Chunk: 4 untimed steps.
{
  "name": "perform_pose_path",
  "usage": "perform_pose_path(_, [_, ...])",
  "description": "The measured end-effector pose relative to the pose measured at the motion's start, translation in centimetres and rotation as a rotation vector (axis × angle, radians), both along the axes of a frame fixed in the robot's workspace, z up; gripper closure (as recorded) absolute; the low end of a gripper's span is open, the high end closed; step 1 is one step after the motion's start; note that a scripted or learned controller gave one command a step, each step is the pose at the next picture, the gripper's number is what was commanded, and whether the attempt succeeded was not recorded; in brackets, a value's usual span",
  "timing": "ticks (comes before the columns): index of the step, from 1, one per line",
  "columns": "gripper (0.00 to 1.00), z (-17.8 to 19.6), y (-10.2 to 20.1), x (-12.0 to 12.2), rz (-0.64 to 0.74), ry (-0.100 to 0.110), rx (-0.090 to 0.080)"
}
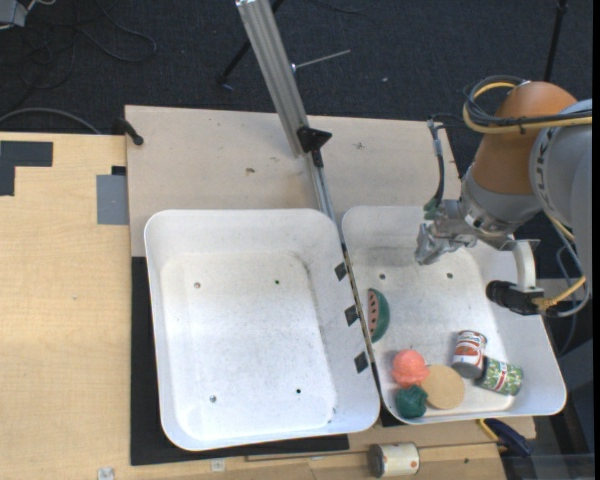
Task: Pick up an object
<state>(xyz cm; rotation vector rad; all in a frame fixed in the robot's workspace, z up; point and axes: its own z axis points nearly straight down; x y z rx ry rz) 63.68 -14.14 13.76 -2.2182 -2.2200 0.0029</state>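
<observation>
We list candidates left to right, all below the pincer: watermelon slice down-left, thin and awkward; pink ball, likely soft, squeeze across middle; can stiff, slippery. Pincer state: cannot tell.

The gripper is too small to read, and the arm is cut off at the right.

Grey arm reaches in from right, orange band above wrist, pincer pointing down.
</observation>
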Motion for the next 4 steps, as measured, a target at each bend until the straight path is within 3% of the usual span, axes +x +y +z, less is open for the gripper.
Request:
perform_pose_path(3, [1.0,13.9,-0.5,-0.1,0.0,-0.007,-0.002])
perform_pose_path(4, [1.0,14.0,4.4,0.1,0.002,-0.001,0.001])
